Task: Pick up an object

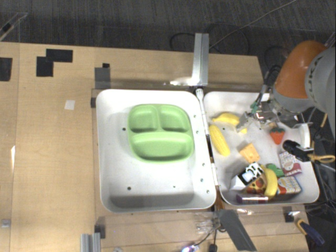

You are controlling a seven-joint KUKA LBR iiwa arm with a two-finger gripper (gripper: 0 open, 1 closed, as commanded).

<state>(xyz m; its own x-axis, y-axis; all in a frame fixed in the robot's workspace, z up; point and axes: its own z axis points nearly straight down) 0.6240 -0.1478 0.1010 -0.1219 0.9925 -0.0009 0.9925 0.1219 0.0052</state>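
My gripper (255, 115) hangs low over the back of the right bin (231, 100), reaching in from the right. Just left of it lies a small yellow banana (226, 119), with a tiny yellow piece (242, 130) below the gripper. A corn cob (219, 140) lies along the bin's left wall. An orange cheese wedge (250, 153) sits mid-bin, and an orange-red carrot-like piece (277, 137) lies to the gripper's right. I see nothing held.
The left bin (110, 156) holds a green divided plate (159, 131). At the right bin's front lie a black-and-white toy (250, 173), a second banana (270, 182), snack packets (289, 164) and a purple marker (252, 197).
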